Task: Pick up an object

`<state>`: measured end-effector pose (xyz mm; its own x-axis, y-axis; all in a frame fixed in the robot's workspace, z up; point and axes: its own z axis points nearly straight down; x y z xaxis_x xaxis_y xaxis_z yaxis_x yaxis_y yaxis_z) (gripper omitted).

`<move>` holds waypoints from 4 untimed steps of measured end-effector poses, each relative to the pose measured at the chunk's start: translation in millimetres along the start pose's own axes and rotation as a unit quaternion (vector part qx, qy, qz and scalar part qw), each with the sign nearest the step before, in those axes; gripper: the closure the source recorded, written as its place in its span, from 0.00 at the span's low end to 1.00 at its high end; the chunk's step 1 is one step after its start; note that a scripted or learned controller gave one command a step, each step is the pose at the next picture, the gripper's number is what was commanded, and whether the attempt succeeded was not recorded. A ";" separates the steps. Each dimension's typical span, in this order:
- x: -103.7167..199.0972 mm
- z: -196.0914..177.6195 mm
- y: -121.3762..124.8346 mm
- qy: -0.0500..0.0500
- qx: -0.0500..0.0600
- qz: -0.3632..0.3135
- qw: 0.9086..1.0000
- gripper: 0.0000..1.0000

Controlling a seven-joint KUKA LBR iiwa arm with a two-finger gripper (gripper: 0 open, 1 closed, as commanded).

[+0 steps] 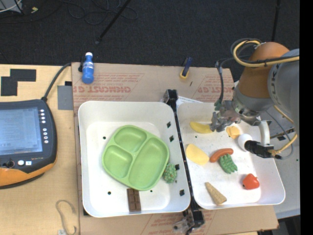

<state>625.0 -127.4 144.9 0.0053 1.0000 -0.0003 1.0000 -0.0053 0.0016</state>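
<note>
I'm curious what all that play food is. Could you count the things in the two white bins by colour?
Green: 3 (divided plastic plate, small bumpy piece, leafy piece)
Yellow: 3 (banana, wedge, small block)
Red or orange: 2 (sausage, red piece)
Tan: 1 (cone)
Brown: 1 (bar)
Total: 10

Green plate (134, 155) looks like smooth matte plastic, both white bins (93, 131) are glossy plastic too, sitting on plain brown cardboard (142, 84), pretty matte.

claw (220, 122) fingers too small to tell, orange-edged tablet (22, 136) cut off at left edge
</note>
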 end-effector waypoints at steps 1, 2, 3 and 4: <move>7.7 -47.3 1.8 0.000 0.000 -0.003 1.000 1.00; 6.5 -85.3 2.5 0.000 0.000 -0.003 1.000 1.00; 45.5 -86.3 -16.5 0.001 0.003 -0.004 1.000 1.00; 96.5 -92.7 -29.9 0.001 0.003 -0.005 1.000 1.00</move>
<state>595.4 -30.7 237.5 -0.0047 1.0000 0.0028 1.0000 0.0047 -0.0045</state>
